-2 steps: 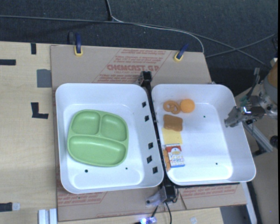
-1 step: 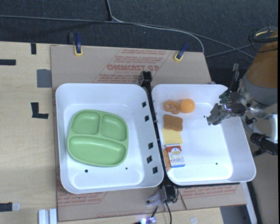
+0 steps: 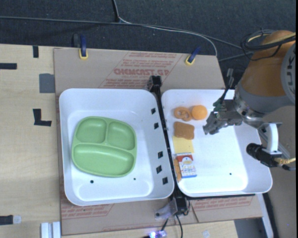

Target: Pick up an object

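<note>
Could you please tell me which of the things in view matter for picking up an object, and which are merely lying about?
Belonging to the job:
gripper
orange ball
doughnut
brown slab
yellow slab
small printed box
right bin

Just lying about:
green divided plate
left bin
clamps on the cardboard

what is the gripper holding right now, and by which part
Nothing is held. The two-finger gripper hangs over bare floor of the right white bin, beside the round orange fruit, with nothing between its fingers.
</note>
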{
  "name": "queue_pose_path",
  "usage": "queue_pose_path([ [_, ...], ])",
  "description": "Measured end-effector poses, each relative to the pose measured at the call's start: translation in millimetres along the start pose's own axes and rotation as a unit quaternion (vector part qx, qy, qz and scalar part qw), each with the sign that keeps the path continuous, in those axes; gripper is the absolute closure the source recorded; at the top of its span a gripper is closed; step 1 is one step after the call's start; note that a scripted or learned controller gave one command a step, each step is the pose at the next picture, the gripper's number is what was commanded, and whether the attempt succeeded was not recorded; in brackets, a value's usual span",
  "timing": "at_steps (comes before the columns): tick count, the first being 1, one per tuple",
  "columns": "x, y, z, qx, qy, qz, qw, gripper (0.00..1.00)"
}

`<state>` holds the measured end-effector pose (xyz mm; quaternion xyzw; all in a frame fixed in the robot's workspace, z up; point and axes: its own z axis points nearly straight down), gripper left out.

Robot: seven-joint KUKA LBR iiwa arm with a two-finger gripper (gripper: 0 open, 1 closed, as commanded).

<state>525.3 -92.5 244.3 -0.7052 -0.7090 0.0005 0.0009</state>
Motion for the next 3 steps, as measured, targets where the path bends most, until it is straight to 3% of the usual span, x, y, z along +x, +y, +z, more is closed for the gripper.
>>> queue_pose_path([
  [1,47.9,14.4,-4.9,-0.001,0.0,0.0,1.0,1.0],
  [3,149.5,31.5,24.3,0.0,0.0,0.0,1.0,1.0],
])
